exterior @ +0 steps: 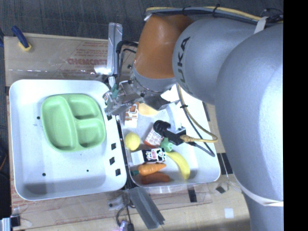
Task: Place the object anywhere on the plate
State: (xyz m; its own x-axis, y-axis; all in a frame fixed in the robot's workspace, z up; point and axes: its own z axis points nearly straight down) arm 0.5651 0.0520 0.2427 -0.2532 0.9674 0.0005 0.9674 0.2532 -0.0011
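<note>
Lemon, carrot, banana crowd right bin (plate left)

Blue clip on cardboard

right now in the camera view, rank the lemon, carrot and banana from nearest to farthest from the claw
1. Lemon: nearest, just below the claw, by the right bin's left wall.
2. Carrot: lower still, near the bin's bottom edge.
3. Banana: farthest, down toward the bottom-right corner.

A brown cardboard sheet lies on the bench beneath dark ribbed flooring.
</note>
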